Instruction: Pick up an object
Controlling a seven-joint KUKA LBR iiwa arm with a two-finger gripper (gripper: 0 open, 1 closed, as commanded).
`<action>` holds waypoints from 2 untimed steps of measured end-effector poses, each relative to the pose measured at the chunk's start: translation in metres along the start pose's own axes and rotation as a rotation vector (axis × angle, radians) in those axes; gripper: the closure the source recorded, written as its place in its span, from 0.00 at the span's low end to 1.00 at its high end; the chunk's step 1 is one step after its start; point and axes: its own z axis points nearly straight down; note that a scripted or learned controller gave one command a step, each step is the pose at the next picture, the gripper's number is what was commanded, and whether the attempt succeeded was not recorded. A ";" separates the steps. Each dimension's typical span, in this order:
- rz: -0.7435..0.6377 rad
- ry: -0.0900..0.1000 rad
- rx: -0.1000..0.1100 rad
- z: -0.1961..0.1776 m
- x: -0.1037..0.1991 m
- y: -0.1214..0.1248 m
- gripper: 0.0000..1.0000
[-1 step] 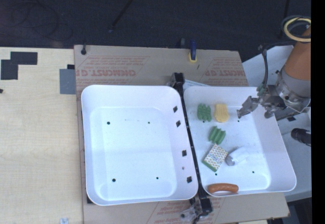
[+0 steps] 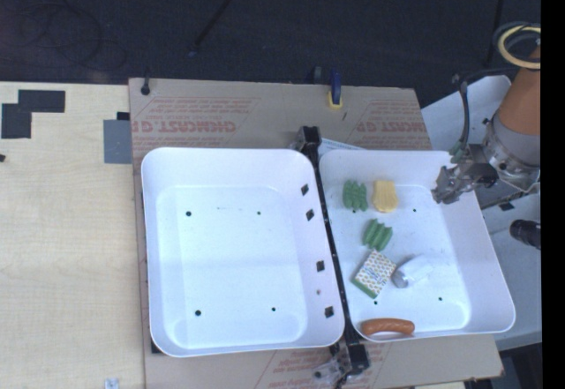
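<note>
Arm (image 2: 521, 114) comes in from the right, gripper (image 2: 446, 186) sits over the upper right rim of the right bin (image 2: 477, 290); too small and blurred to tell its state, and nothing visible in it. All pickable items are in the right bin, toward its left half. Green piece (image 2: 355, 195) near the top, yellow piece (image 2: 385, 196) just beside it on the right. Second green piece (image 2: 377, 235) below those, tilted. Below that a green-and-white box (image 2: 374, 273), lying at an angle, with a pale wad (image 2: 412, 272) just beside it on the right, looks to be touching or nearly so. Sausage (image 2: 387, 327) lies along the bottom wall of the bin, apart from the rest. Gripper is well apart from every item; nearest is the yellow piece. Left bin (image 2: 159, 202) sits next to the right one, the two clipped along the shared edge. Both rest on a cardboard sheet (image 2: 221, 118) on the bench (image 2: 62, 246).
</note>
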 end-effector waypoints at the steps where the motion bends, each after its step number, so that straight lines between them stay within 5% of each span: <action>1: -0.004 0.001 -0.006 -0.083 0.059 -0.046 1.00; 2: -0.005 0.002 0.000 -0.121 0.125 -0.097 1.00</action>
